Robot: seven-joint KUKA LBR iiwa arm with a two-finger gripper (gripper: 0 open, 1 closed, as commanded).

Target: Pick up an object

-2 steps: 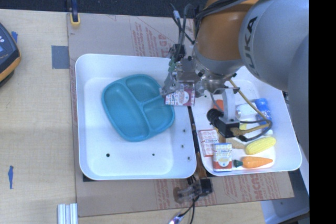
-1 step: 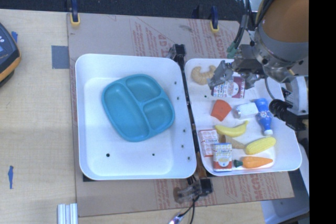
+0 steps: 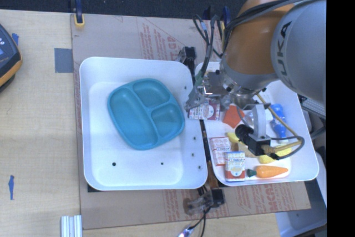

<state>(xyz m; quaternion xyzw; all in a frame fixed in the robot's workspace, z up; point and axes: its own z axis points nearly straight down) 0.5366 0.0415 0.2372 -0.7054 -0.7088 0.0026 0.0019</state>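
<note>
Clutter is being carried in the right bin: an orange carrot, a small carton, a yellow banana and blue pieces. The tool is being hung over that bin's left rim, close above a small packet; its opening cannot be told. A blue divided plate is being held in the left bin on the counter.

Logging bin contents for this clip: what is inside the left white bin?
The left white bin holds a blue divided plate, lying flat toward its upper half. Whatever lies under the plate is covered.
</note>
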